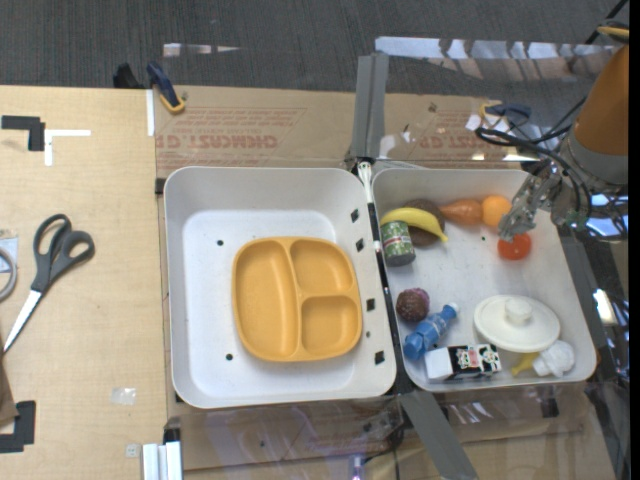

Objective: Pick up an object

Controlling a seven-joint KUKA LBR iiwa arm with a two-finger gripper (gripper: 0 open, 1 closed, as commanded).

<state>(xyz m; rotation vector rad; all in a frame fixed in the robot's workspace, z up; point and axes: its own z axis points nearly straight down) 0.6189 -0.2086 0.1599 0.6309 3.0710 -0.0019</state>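
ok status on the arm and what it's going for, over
Gripper low in right white bin, over small red tomato-like ball. Nothing seen held. Orange round fruit crowds it close at the left.

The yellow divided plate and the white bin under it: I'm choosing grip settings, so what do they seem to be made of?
The yellow divided plate looks like moulded plastic with a matte, even finish: one uniform colour, rounded compartment ridges, soft highlights. The left white bin also looks like plastic, smooth and slightly glossy, with rounded corners and a thin rolled rim. Neither is certain from looks alone.
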